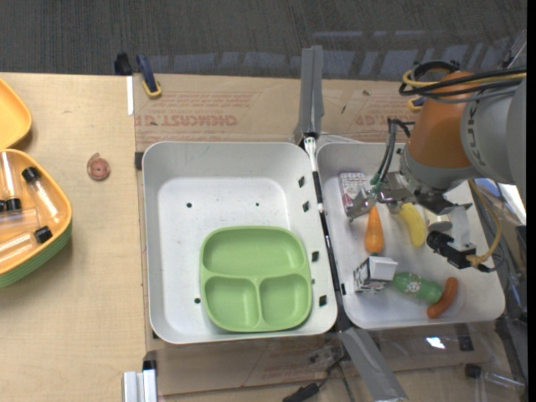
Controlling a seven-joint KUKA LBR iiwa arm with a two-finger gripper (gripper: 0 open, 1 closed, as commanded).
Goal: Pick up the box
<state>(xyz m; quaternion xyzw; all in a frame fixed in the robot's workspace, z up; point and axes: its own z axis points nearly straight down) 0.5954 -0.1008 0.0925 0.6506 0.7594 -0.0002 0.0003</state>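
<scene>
- My arm [469, 132] comes in from 3 o'clock, orange band above the wrist, and reaches over the upper half of the right bin [490, 308].
- My gripper [366, 201] sits over the right bin's 10 o'clock area, pointing toward 9 o'clock, close to the divider between the two bins.
- Finger state: cannot tell; the metal tip is small and cluttered against the items beneath it.
- Nothing is visibly held between my fingers.
- The box [374, 274], small, white with dark print, lies in the right bin near its 7 o'clock corner, tilted, at 6 o'clock from my gripper and apart from it.
- A green bottle [416, 286] lies on its side just at 3 o'clock of the box, appearing to touch it.
- A red-orange sausage-shaped item [443, 298] lies at 4 o'clock of the bottle, near the bin's lower rim.
- A carrot [374, 232] lies just at 6 o'clock of my gripper, long axis running 12 to 6, between gripper and box.
- A banana [414, 224] lies at 3 o'clock of the carrot, near it, separate.
- A packet [353, 182] with pink print lies at 11 o'clock of my gripper, partly under it.
- The left bin [167, 224] holds a green divided plate [255, 277] in its 5 o'clock part.
- On the bench at 9 o'clock, well apart from both bins, yellow trays [50, 199] hold small vials.
</scene>
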